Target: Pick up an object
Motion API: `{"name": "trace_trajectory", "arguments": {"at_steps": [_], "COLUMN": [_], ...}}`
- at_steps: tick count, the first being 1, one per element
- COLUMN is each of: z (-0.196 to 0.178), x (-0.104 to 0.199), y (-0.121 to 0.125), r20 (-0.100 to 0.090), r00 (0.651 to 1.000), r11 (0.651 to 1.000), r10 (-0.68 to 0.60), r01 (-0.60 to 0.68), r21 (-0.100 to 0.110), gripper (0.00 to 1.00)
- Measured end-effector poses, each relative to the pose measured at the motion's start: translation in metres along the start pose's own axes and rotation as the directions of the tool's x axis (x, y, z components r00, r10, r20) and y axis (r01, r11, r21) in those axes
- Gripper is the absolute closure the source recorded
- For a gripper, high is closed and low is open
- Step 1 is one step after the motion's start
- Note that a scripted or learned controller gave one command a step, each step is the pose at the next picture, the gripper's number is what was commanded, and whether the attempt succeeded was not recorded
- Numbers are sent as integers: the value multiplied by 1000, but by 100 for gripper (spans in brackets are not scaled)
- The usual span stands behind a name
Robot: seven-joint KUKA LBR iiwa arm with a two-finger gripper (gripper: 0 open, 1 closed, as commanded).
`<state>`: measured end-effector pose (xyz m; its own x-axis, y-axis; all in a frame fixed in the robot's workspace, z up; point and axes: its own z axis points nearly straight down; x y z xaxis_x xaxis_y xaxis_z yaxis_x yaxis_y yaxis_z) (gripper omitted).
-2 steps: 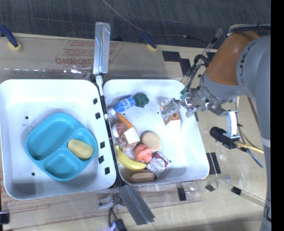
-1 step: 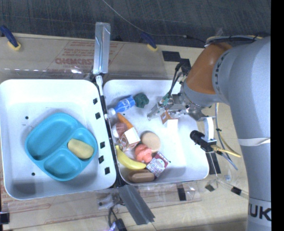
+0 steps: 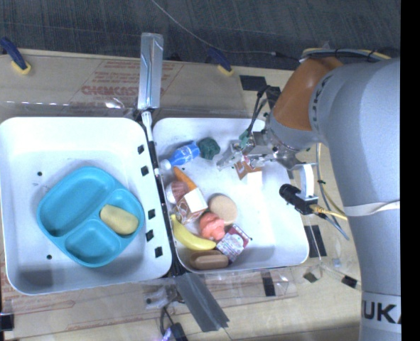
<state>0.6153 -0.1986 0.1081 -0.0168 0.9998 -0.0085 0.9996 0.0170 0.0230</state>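
My gripper [image 3: 239, 153] hangs over the upper middle of the right bin [image 3: 284, 233], reaching in from the right below the arm's orange band. A small brown and white item [image 3: 249, 169] lies right beside it, just under the wrist; whether it is held I cannot make out. Left of the gripper sit a dark green object [image 3: 209, 147] and a blue bottle [image 3: 183, 153]. Lower in the bin are an orange carrot-like piece [image 3: 185, 177], a tan round object [image 3: 223, 207], a pink object [image 3: 210, 225], a banana [image 3: 191, 239], a red and white packet [image 3: 233, 242] and a brown sausage [image 3: 210, 261].
The left bin [image 3: 18, 190] holds a blue divided plate [image 3: 71, 208] with a yellow lump [image 3: 119, 219] on it. A metal divider [image 3: 150, 69] stands between the bins at the back. Black cables and a connector [image 3: 298, 197] hang by the right bin's right wall.
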Motion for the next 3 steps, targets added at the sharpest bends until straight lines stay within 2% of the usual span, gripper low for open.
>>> {"name": "trace_trajectory", "arguments": {"at_steps": [1, 2, 3], "z": [0, -1, -2], "x": [-5, -8, -8], "y": [9, -1, -11], "r20": [-4, -4, 3], "r00": [996, 976, 996], "r11": [996, 976, 996], "r10": [89, 220, 84], "r01": [-89, -220, -84], "r21": [-1, -12, -14], "gripper": [0, 0, 0]}}
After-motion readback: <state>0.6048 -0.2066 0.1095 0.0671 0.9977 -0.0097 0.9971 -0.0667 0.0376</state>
